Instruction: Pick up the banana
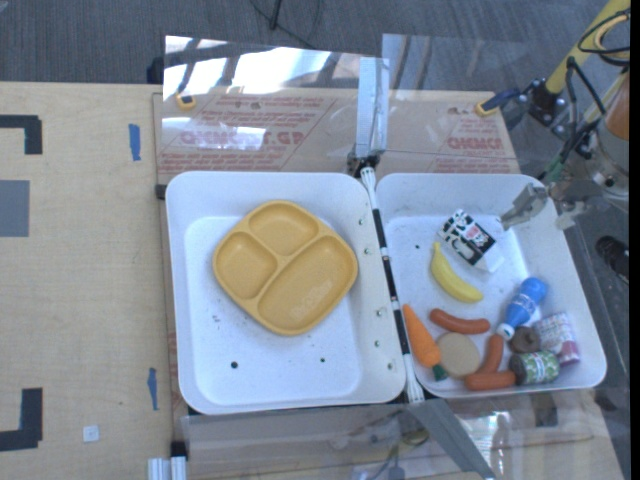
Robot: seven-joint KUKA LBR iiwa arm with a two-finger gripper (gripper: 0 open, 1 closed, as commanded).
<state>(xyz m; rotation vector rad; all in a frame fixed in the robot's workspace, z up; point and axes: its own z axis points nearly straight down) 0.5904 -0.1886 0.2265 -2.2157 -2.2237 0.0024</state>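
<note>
Banana (455,276) lies in the right bin (585,298), at seven o'clock of the black-and-white carton (468,237), twelve o'clock of a sausage (460,321); gripper (532,206) hovers at the bin's two o'clock rim, its grip state impossible to tell.

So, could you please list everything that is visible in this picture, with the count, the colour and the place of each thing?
bin: 2, white, side by side on the bench
plate: 1, yellow, three compartments, in the left bin
banana: 1, yellow, middle of the right bin
carton: 1, black and white, just above the banana
carrot: 1, orange, near the right bin's left wall
sausage: 3, orange-red, lower part of the right bin
cookie: 1, tan, round, beside the carrot
bottle: 1, blue and white, right of the banana
can: 1, green label, lower right corner
gripper: 1, grey, over the right bin's upper right corner
</note>
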